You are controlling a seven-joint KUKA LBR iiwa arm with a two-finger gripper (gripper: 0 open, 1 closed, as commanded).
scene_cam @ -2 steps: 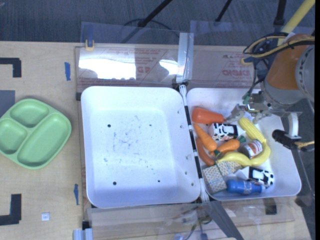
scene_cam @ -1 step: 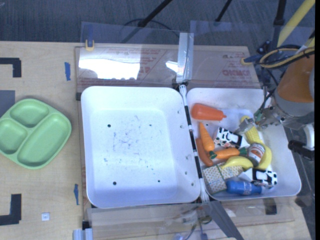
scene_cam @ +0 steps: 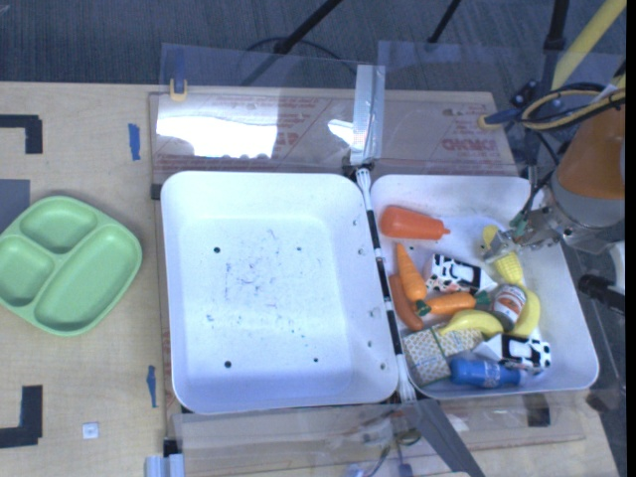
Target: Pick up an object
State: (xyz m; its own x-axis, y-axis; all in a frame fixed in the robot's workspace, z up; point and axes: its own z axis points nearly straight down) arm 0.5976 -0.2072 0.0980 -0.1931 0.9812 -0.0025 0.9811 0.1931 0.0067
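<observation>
Toy foods (scene_cam: 467,311) crowd the right bin (scene_cam: 581,351).

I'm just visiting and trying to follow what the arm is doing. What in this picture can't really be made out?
- Gripper: blurred and small in the camera view, so open or shut is unclear, as is whether it touches the corn.
- Arm: cut off by the right edge.
- Carrots: partly covered by the cow toy and banana.
- Can: label too small to read.
- Blue bottle: overlapped by neighbouring toys.
</observation>
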